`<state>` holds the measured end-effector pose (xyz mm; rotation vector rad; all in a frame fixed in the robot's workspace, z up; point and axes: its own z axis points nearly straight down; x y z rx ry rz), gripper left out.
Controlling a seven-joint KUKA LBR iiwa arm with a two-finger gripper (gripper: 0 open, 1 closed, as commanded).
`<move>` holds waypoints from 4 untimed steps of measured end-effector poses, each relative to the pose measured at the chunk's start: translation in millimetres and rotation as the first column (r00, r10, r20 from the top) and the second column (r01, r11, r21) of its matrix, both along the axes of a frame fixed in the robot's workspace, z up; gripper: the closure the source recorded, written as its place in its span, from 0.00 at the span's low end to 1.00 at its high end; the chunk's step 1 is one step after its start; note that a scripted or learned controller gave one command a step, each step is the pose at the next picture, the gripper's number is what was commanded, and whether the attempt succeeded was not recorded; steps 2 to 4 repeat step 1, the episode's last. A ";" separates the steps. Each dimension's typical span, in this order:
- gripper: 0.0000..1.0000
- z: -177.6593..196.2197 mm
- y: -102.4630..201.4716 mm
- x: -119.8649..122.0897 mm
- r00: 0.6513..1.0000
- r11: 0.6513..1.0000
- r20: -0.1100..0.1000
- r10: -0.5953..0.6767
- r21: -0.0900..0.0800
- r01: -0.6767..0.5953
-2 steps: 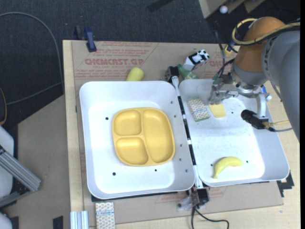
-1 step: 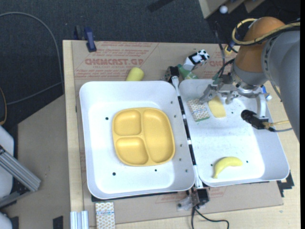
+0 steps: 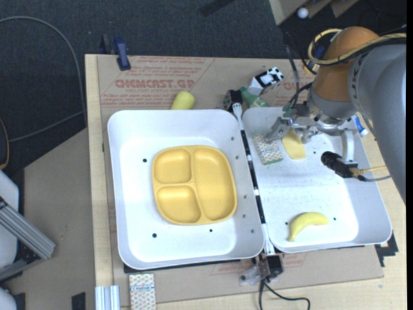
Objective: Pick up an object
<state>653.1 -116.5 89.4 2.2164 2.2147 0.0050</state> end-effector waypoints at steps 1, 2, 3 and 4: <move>0.00 0.0 -25.0 -4.5 1.000 1.000 0.001 0.000 0.002 0.000; 0.00 0.0 -25.0 -4.5 1.000 1.000 0.001 0.000 0.002 0.000; 0.00 0.0 -25.0 -4.5 1.000 1.000 0.001 0.000 0.002 0.000; 0.00 0.0 -25.0 -4.5 1.000 1.000 0.001 0.000 0.002 0.000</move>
